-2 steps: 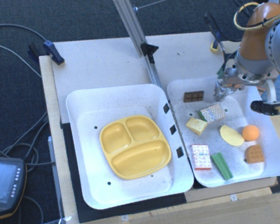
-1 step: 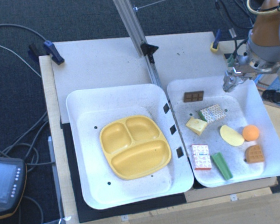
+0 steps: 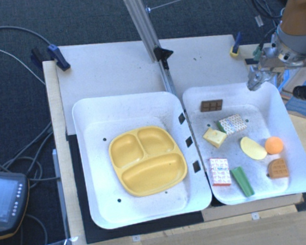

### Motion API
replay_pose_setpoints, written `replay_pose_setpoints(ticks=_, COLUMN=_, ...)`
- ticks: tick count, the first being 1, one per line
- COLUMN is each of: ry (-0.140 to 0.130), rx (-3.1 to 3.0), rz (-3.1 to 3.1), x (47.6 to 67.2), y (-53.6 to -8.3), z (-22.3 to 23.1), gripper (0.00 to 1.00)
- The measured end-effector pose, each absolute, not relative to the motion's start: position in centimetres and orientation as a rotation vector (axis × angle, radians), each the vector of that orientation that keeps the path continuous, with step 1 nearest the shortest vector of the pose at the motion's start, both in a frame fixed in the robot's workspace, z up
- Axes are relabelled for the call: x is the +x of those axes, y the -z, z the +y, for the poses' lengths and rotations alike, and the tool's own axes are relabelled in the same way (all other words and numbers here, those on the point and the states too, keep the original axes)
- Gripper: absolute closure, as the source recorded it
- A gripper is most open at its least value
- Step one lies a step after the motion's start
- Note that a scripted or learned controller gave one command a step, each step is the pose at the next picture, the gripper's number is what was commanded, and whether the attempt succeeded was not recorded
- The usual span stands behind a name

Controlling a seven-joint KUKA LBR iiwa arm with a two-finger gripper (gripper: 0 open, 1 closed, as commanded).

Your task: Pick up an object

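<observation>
Seven objects [image 3: 212, 106], seemingly; one tray [image 3: 148, 160].

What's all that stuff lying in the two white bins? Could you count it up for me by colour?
Yellow: 3, the divided tray, block, oval piece
Brown: 2, chocolate bar, waffle-like piece
Orange: 1, ball
Green: 1, stick
Patterned boxes: 2, red-and-white carton, speckled box
Total: 9

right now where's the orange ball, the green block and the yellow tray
orange ball [image 3: 274, 145], camera view, middle of its round top
green block [image 3: 242, 182], camera view, middle of its long upper face
yellow tray [image 3: 149, 175], camera view, floor of its large front compartment
</observation>
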State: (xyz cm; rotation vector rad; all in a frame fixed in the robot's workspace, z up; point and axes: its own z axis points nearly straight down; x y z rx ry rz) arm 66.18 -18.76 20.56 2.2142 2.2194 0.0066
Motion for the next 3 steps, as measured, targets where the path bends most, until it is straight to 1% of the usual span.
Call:
replay_pose_setpoints(ticks=1, ry=-0.006, rx=2.215, rz=2.217, x=65.8, y=-26.2, z=-19.6, gripper=1.00)
replay_pose_setpoints(ticks=2, ry=-0.001, rx=2.216, rz=2.229, x=65.1, y=-26.5, z=-13.7, gripper=1.00)
replay_pose_setpoints(ticks=3, ry=-0.002, rx=2.215, rz=2.231, x=65.5, y=-26.4, z=-7.4, gripper=1.00)
